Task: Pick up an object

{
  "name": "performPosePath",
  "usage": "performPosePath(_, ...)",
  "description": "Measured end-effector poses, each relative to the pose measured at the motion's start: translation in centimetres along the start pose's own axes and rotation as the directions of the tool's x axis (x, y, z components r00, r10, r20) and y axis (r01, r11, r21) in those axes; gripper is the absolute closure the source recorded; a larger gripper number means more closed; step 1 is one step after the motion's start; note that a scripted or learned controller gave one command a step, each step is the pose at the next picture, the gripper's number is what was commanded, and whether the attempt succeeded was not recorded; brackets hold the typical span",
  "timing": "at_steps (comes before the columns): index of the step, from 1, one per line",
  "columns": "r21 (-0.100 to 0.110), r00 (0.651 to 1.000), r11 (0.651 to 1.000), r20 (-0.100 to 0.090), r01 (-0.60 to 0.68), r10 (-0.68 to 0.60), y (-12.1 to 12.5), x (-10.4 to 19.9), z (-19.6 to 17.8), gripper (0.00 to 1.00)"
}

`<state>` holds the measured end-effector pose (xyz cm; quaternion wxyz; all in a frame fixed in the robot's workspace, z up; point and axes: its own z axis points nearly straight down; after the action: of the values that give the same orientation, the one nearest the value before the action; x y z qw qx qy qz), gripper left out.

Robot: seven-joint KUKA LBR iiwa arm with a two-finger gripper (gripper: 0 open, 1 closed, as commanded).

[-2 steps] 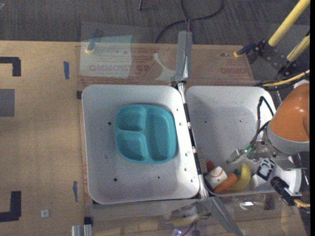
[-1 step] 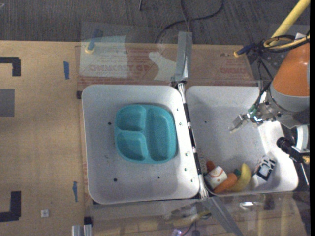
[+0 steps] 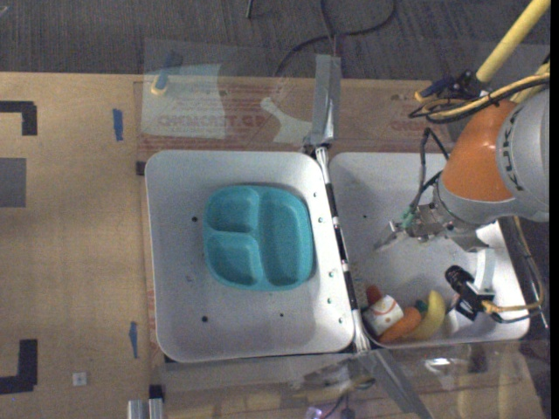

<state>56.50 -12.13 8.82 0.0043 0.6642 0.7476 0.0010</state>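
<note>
Objects for picking lie grouped in the near left corner of the right bin, close against its near wall. The group consists of:

- a white and red toy, leftmost, beside the wall shared with the other bin;
- an orange carrot-shaped item, touching the toy on its right and lying nearest the near rim;
- a yellow banana-shaped item, to the right of the carrot-shaped item and touching it;
- a small green piece, wedged between the orange and yellow items. Its type cannot be determined.

The gripper is positioned over the middle of the right bin, on the far side of the group and apart from it. It points towards the left. Whether the gripper is spread or pressed together cannot be told from this view.

The arm, grey with an orange band, enters from the right and covers the far right part of the right bin.

The left bin sits directly beside the right bin, with the two walls touching. A teal divided plate with three compartments lies flat near its centre.

Both bins rest on a tan bench. Blue tape strips and black corner marks are on the bench to the left. A clear plastic sheet lies on the bench beyond the left bin. Dark cables run across the floor at the far side.
</note>
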Motion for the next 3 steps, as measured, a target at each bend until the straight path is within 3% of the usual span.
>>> performPosePath(1,-0.001,1.0,1.0,-0.001,-0.004,0.004,6.8,0.5,0.1,0.0)
performPosePath(2,0.01,1.0,1.0,-0.005,0.026,-0.026,-1.3,-4.1,-9.6,0.0)
performPosePath(3,0.009,0.997,0.997,-0.007,0.076,-0.076,-7.7,-2.9,-0.6,0.0)
